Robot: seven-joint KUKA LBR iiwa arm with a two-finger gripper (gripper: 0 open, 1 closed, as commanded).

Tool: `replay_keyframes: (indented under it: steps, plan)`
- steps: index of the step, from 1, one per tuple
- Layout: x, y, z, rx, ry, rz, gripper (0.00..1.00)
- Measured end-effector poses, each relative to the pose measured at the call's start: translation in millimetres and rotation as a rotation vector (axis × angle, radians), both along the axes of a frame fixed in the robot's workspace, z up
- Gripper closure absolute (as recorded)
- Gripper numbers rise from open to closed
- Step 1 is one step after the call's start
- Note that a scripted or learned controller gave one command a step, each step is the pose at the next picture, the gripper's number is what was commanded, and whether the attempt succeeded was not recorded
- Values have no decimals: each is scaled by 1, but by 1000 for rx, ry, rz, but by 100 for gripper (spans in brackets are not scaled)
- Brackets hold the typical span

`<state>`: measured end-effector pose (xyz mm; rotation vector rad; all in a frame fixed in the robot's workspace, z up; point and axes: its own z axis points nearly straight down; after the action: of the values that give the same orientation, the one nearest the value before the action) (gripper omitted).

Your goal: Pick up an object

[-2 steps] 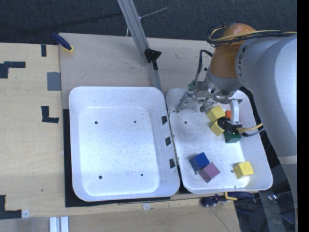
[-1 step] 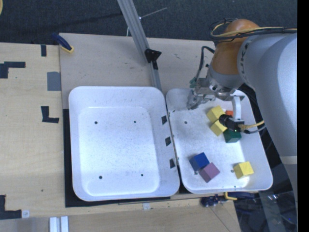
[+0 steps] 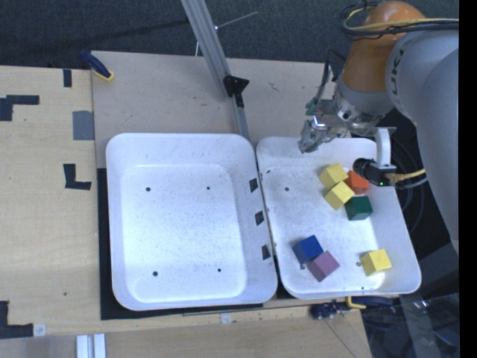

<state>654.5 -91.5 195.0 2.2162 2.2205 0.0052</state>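
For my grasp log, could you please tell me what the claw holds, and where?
Nothing: the claw hangs over the right bin's far edge with no block between its fingers.

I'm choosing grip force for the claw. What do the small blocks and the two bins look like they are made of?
The blocks, such as the green block and blue block, look like painted wood or hard plastic: solid colors, crisp edges, matte faces. I cannot tell which. The right bin and left bin look like thin molded white plastic, with rounded corners and a slight sheen.

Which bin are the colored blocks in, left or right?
All are in the right bin: two yellow blocks with orange and green beside them, blue, purple, another yellow.
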Motion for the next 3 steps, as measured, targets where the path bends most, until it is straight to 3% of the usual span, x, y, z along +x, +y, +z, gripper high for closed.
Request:
replay_keyframes:
  steps: [1, 3]
  plan:
    - [1, 0, 25, 0, 3, 0, 100]
    - [-36, 86, 20, 2, 9, 3, 100]
